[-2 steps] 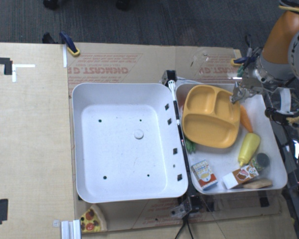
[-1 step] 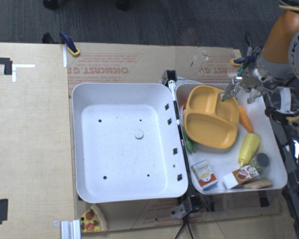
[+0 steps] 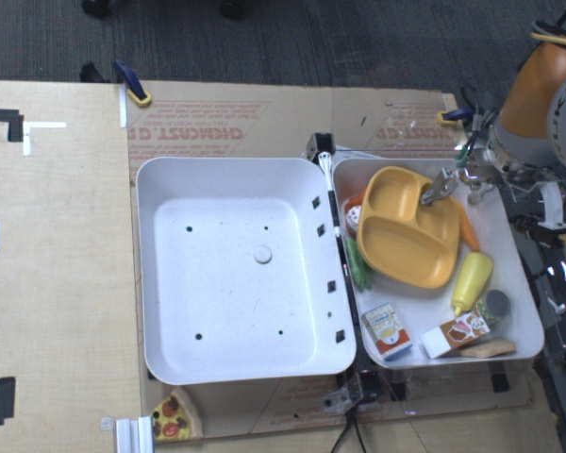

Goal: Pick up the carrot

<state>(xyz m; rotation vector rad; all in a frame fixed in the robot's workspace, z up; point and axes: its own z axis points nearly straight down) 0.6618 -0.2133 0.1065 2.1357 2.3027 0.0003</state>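
The gripper (image 3: pixel 445 189) is positioned over the upper right corner of the right bin (image 3: pixel 524 281), at the upper right rim of a yellow divided tray (image 3: pixel 410 226). Its metal fingers (image 3: pixel 438 194) are small and partly blurred; how far they are spread cannot be determined, and no object is visible between them. One finger appears to touch or overlap the tray's rim.

The carrot (image 3: pixel 467 226) lies in the right bin just below and to the right of the gripper. It is a slim orange shape running along the right edge of the yellow tray, touching or tucked against that edge, with its lower end just above a yellow mustard bottle (image 3: pixel 472 282). The carrot is apart from the fingers.

The arm (image 3: pixel 538 97) enters from the right edge of the view. Its orange band sits above the grey wrist, and the wrist points down and leftward toward the bin's upper right corner.

Other contents of the right bin:
- a green vegetable (image 3: pixel 358 264) along the left wall;
- a small white and blue carton (image 3: pixel 386 329) near the lower left;
- a red and white box (image 3: pixel 458 333) near the lower right;
- a dark round object (image 3: pixel 496 303) beside the mustard bottle.

The left bin (image 3: pixel 160 347) adjoins the right one. A toy pizza slice (image 3: pixel 174 417) lies on the bench below it.
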